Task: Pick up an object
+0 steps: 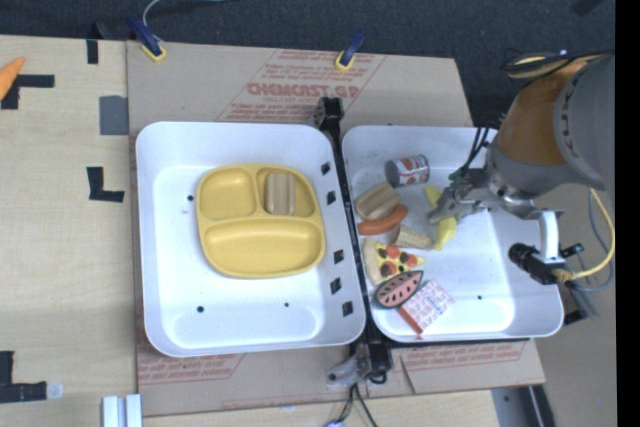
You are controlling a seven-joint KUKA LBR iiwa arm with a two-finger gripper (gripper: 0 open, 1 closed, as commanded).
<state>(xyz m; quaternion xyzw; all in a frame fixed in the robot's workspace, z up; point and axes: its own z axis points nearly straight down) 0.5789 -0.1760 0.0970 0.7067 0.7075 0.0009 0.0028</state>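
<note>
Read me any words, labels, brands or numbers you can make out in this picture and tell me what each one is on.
"CHEMCAST GP": red print on the brown cardboard sheet under the two white bins; the smaller red lines below it are too blurred to read.
Label of the small red and white can in the right white bin: too small to read.
Red checked flat packet: nothing legible.

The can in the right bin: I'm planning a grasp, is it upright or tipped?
Tipped: the can lies on its side.
</note>
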